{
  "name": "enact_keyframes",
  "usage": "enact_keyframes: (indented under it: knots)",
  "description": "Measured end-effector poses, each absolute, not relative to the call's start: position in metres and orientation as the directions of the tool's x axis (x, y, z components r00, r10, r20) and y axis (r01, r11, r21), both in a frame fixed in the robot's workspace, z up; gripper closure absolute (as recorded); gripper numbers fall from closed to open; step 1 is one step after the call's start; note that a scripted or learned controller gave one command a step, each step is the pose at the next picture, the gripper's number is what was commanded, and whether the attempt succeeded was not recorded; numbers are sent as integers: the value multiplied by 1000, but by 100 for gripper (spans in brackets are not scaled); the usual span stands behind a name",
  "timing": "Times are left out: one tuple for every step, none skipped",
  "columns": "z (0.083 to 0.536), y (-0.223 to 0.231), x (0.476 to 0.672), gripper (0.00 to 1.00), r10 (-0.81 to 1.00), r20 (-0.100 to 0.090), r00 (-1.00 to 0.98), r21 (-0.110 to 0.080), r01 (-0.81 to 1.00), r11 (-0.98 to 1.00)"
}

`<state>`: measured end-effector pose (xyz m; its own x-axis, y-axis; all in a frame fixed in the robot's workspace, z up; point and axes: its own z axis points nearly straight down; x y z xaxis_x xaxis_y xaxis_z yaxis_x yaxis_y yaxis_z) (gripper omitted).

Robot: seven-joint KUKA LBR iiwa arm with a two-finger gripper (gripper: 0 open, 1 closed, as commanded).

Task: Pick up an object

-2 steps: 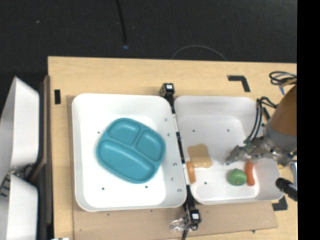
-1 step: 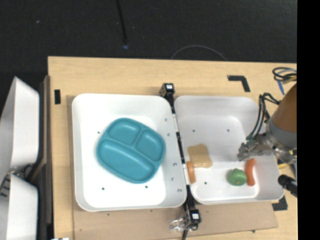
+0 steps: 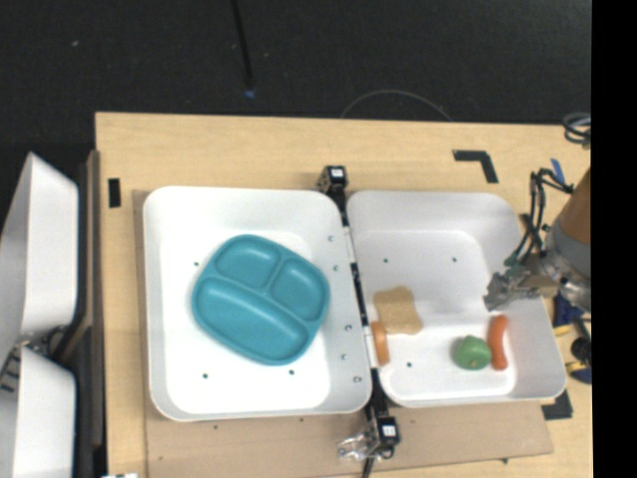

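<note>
In the right bin [image 3: 428, 217] lie a tan bread-like piece [image 3: 397, 311], a small orange carrot-like piece [image 3: 380, 344] against the left wall, a green round object [image 3: 472, 353] and an orange-red sausage-shaped piece [image 3: 499, 342] beside it. My gripper [image 3: 510, 289] hangs at the bin's right side, just above the orange-red piece. Nothing shows between its fingers.
The left bin [image 3: 169, 366] holds a teal divided plate [image 3: 261, 298]. Black clamps [image 3: 332, 177] sit where the two bins meet. The arm's grey body and cables [image 3: 557, 237] stand at the right edge. Bare wooden bench [image 3: 249, 142] surrounds the bins.
</note>
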<state>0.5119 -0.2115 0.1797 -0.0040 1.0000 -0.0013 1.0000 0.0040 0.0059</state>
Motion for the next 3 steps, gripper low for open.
enact_keyframes:
  knots:
    - [221,-213,514,100,1000,-2,-4,7,1000,4]
    - [233,-167,532,100,1000,0,-8,4,1000,8]
    - [236,-127,549,100,1000,1,-7,3,1000,7]
